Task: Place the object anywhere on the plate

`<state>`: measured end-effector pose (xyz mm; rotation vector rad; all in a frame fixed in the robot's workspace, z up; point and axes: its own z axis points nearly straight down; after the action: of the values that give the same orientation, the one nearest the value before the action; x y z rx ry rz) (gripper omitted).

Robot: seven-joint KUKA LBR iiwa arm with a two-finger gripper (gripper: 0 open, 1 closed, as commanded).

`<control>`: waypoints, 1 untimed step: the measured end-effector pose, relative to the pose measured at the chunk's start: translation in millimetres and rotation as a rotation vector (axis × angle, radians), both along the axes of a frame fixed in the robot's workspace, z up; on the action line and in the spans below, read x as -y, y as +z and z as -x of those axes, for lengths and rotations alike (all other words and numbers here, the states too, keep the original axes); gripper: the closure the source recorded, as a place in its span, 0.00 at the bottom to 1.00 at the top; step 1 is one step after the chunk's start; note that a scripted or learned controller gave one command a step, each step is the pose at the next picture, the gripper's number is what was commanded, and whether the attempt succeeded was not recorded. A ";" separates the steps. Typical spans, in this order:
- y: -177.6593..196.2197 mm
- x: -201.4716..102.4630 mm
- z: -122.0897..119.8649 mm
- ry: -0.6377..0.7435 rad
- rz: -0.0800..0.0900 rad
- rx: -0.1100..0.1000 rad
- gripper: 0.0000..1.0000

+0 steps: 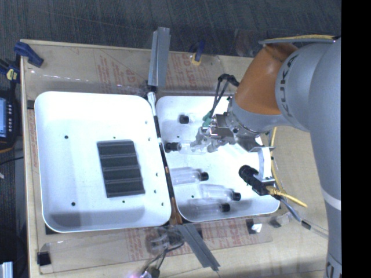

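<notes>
Arm over the right bin, gripper (203, 141) low among clear bottles.

Whether the gripper is apart or together cannot be told: it is a small metallic blur. A clear black-capped bottle (178, 147) lies just at its left, touching or nearly so; it cannot be told whether it is gripped. A black cap (184, 119) sits up and left of the gripper. Below it lie three more bottles (188, 176), (219, 192), (207, 207), all on the right bin (174, 106). The plate (120, 168), dark and ribbed, lies well left of the gripper in the left bin (69, 114).
</notes>
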<state>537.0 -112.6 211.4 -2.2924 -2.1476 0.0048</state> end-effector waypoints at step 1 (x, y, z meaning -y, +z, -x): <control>-21.1 -83.9 -74.2 -0.111 -0.003 -0.003 1.00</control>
<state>611.1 -28.8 190.3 -2.4044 -2.0151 0.0050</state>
